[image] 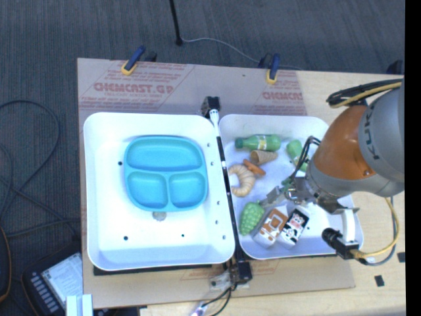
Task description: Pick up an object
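Observation:
The right white bin [276,121] holds several small toys. A green bottle [260,142] lies at the back, with a brown cone [264,157] and an orange piece [254,168] below it. A tan croissant [241,180] sits at the left and a green lumpy piece [251,217] lies below it. A brown-and-white carton [272,226] and a black-and-white carton [297,226] lie near the front wall. A green round piece [294,149] sits at the back right. My gripper [289,193] hangs low over the bin's middle, just above the two cartons, with nothing seen in its grasp.
The left white bin [105,242] holds a blue divided tray [164,173]. A black bracket [211,105] stands at the back between the bins. Blue and yellow clamps [133,59] [272,68] hold the cardboard base. My arm covers the right bin's right side.

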Available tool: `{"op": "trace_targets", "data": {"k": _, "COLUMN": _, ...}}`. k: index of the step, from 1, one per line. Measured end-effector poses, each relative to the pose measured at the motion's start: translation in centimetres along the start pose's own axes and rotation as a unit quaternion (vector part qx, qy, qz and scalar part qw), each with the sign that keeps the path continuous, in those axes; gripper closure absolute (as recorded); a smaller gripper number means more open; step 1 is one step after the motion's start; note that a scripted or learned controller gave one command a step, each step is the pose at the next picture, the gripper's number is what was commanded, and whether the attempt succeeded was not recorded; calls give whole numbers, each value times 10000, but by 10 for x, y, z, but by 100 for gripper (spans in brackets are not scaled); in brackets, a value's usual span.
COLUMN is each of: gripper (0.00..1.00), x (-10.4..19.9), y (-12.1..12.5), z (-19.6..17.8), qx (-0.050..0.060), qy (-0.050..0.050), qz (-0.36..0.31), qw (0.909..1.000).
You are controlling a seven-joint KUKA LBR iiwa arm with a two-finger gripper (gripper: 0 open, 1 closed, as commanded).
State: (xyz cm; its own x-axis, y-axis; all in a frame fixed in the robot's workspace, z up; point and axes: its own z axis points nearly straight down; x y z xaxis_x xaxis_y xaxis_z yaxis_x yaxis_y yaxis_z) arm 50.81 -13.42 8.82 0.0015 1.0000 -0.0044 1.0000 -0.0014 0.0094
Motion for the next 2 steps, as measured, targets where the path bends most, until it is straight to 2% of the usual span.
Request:
{"op": "trace_targets", "data": {"k": 1, "gripper": 100, "x": 0, "y": 1, "z": -10, "qx": -12, "qy": -3, "qz": 4, "qw": 10000}}
{"op": "trace_targets", "data": {"k": 2, "gripper": 0, "x": 0, "y": 1, "z": -10, "qx": -7, "qy": -2, "qz": 3, "qw": 10000}}
